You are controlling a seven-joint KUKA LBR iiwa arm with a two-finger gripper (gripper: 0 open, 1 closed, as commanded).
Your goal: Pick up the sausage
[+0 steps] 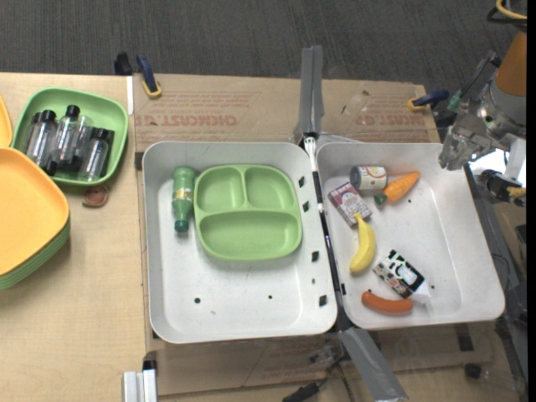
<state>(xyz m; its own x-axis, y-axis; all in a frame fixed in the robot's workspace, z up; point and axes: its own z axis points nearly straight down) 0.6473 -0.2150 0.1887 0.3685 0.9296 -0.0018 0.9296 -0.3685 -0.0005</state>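
Sausage [387, 302] lies flat near the front edge of the right bin [469, 224], long axis running left-right, reddish orange. Just behind it, nearly touching, a black-and-white packet [400, 275]; print on it too small to read.

Rest of right bin: banana [363, 245] near the middle left, upright in view; small pink-and-white packet [347, 201] just above it, lettering unreadable; small can [368, 177] on its side at the back, label not legible; carrot [399, 185] beside the can, to its right.

Left bin [167, 300]: green divided plate [248, 212] with three compartments, and a green bottle [182, 198] lying just left of the plate.

Cardboard sheet [218, 111] behind the bins carries red printing, upside down from here; not read with confidence.

Table [75, 308] at left: green tray [71, 136] holding several small dark-capped bottles [67, 141], and a stack of yellow plates [25, 220] at the far left edge.

Gripper [456, 153] sits above the back right corner of the right bin, well apart from the sausage. Cannot tell whether the fingers are spread or pressed together; nothing seen between them.
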